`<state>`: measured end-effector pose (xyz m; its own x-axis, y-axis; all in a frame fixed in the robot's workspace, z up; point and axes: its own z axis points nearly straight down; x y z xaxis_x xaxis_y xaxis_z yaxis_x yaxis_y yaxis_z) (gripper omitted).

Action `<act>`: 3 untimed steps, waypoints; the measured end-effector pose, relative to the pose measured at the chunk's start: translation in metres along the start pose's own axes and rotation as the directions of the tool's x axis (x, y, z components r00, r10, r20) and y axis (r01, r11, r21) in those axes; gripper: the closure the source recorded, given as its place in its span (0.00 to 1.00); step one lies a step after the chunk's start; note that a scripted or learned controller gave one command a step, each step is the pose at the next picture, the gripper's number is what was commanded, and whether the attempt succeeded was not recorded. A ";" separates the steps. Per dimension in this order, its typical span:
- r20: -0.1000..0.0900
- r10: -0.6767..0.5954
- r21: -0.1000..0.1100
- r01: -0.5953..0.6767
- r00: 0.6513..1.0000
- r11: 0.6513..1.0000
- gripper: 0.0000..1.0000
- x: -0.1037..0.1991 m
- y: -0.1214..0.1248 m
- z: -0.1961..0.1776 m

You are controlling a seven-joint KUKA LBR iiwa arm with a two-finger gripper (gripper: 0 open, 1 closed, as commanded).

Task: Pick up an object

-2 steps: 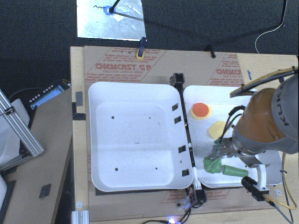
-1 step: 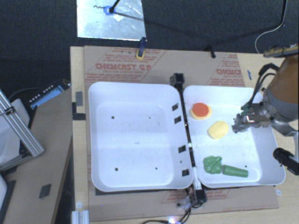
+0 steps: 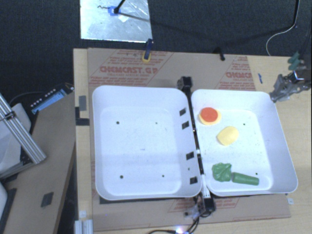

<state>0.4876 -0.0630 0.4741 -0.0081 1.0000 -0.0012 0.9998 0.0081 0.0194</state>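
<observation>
Two white bins side by side on cardboard. Left bin (image 3: 141, 145) bare-floored. Right bin (image 3: 273, 145) holding three things, all apart from each other: orange-topped yellow disc (image 3: 209, 115) near the far-left corner, just beside the divider; yellow lump (image 3: 227, 135) nearer the middle, just below the disc; green broccoli-shaped toy (image 3: 234, 174) lying flat along the near wall, stalk pointing right. Small metal fixture (image 3: 287, 84) past the right bin's far-right corner. Claw opening and hold — cannot tell.
</observation>
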 end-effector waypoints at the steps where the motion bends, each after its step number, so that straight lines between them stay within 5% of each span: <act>1: 0.001 0.005 0.014 -0.005 1.000 1.000 1.00 -0.003 0.057 0.019; 2: 0.002 0.002 0.008 -0.002 1.000 1.000 1.00 -0.007 0.126 -0.036; 3: 0.001 0.008 0.016 -0.008 1.000 1.000 1.00 -0.040 0.183 -0.015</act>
<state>0.6706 -0.1019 0.4930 -0.0002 1.0000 -0.0023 1.0000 0.0003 0.0037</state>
